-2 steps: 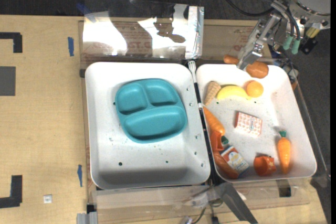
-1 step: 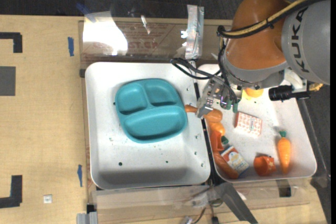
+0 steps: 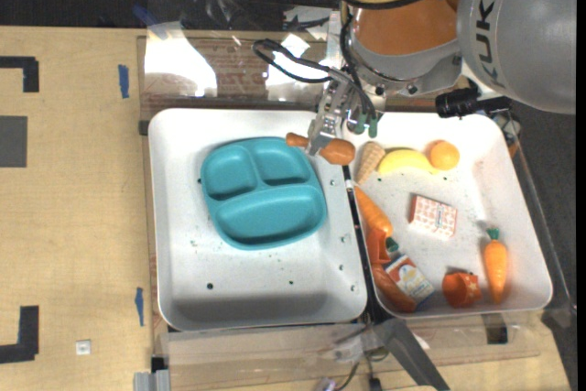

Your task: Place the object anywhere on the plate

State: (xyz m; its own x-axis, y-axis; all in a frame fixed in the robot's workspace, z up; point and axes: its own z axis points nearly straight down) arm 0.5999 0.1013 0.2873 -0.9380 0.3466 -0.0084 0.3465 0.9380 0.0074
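Viewing from above: two white bins side by side on a tan table [image 3: 64, 224].
Near right bin [image 3: 526, 224]: a small carton [image 3: 409, 279] with a red and white label lies by the near wall, a red tomato-like piece [image 3: 461, 287] just beside it, a carrot [image 3: 494, 263] upright along the right side.
Mid right bin: a pink-and-white box [image 3: 432, 217] lies flat in the middle; a long orange piece [image 3: 373, 213] lies along the left wall.
Far right bin: a yellow lemon-like fruit [image 3: 406, 162], an orange [image 3: 443, 155] touching it, a waffle cone [image 3: 368, 160] at the far left corner.
Left bin [image 3: 183, 279]: a teal plate [image 3: 264, 191] with three compartments sits in the middle.
Task object: a brown sausage-like piece [image 3: 322, 146] lies tilted over the far right edge of the left bin, just beyond the plate's far right corner, not on the plate.
Pincer [image 3: 326, 145]: its fingers close around the sausage-like piece, which shows between them.
Arm [image 3: 412, 5]: grey with an orange band, reaching in from the far right, cables looped beside it.
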